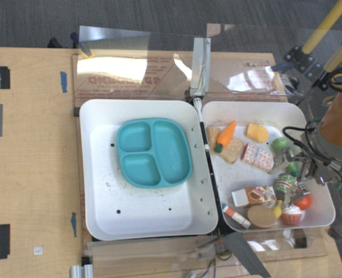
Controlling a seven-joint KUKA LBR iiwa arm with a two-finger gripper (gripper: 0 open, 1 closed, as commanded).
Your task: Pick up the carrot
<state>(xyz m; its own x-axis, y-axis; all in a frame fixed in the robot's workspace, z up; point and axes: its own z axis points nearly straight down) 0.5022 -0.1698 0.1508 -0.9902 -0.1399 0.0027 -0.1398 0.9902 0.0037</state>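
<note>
The carrot (pixel 226 133) lies tilted in the upper left part of the right bin (pixel 318 220), near the wall it shares with the left bin (pixel 95 155). A slice of bread (pixel 233 150) touches its lower side; a yellow block (pixel 257 132) sits to its right. The gripper (pixel 301 169) hangs at the frame's right over crowded toy foods; whether its fingers are spread cannot be told. A teal divided plate (pixel 154 153) sits in the left bin.

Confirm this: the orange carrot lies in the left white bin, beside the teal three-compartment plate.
Wrong bin. In the camera view the orange carrot lies in the right white bin, among the other toy foods. The teal three-compartment plate sits in the left white bin.
</note>
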